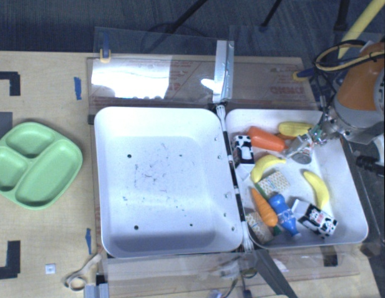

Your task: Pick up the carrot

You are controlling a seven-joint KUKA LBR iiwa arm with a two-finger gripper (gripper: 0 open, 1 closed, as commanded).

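Grey metal blurs where my gripper [309, 140] hangs over the right bin [357, 194], and I cannot tell how it stands. My arm [360, 95] is cut off at the frame's right edge. One carrot [267, 139] lies just left of the gripper, near a cow toy [243, 148] and below a yellow piece [294, 128]. Another carrot [263, 207] lies further off toward the bin's front, partly under a blue bottle [284, 212]. Two bananas [317, 190] lie between. I see a left bin [161, 179] and a green tray [36, 164].
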